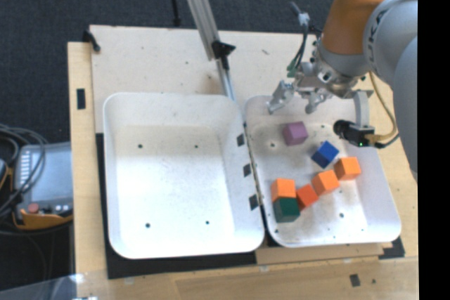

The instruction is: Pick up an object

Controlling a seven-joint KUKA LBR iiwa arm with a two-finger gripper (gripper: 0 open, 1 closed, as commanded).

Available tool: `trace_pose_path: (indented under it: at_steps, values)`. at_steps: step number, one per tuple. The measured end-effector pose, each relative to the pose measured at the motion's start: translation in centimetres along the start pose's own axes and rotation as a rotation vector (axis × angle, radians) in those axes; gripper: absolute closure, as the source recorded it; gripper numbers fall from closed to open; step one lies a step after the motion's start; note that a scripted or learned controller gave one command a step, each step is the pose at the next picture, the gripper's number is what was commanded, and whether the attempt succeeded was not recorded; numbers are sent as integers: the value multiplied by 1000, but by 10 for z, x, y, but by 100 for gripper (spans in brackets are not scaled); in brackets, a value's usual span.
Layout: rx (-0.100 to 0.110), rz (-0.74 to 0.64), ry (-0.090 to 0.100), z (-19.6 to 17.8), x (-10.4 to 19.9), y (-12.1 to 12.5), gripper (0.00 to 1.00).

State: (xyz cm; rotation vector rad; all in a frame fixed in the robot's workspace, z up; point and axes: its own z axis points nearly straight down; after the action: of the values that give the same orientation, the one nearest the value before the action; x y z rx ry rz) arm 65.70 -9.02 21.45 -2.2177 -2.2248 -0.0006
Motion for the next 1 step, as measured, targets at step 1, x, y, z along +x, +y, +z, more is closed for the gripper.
trace_pose_path:
  at_steps: [1]
  values:
    - [0,0,0,0,0,0,0]
